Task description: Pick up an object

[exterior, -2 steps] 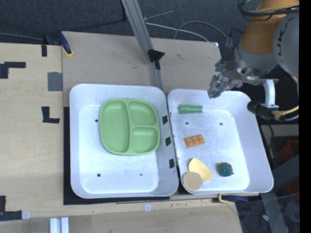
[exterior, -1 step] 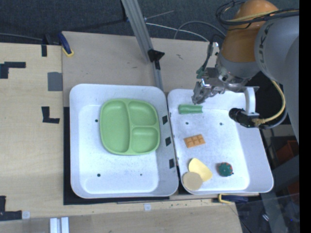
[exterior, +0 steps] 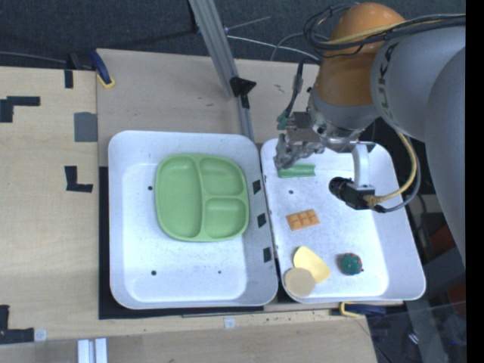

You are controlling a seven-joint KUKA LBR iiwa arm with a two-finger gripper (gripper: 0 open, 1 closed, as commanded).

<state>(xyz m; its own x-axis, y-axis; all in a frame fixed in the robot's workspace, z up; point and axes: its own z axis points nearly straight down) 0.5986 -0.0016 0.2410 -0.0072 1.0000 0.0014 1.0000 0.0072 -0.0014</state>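
Note:
My gripper (exterior: 290,157) hangs over the far left part of the right bin (exterior: 393,278), its fingertips right at a flat green bar (exterior: 297,172) lying on the bin floor. Further toward the front lie an orange waffle-like piece (exterior: 302,219), a pale yellow wedge (exterior: 312,262), a tan round disc (exterior: 299,281) and a small dark green ball with a red spot (exterior: 349,263). None of these sits between the fingers.
The left bin (exterior: 128,278) holds a light green divided plate (exterior: 202,197). A grey pole (exterior: 219,44) slants down toward the bins' far edge. The arm's wrist and a black cable fitting (exterior: 352,191) hover above the right bin's middle.

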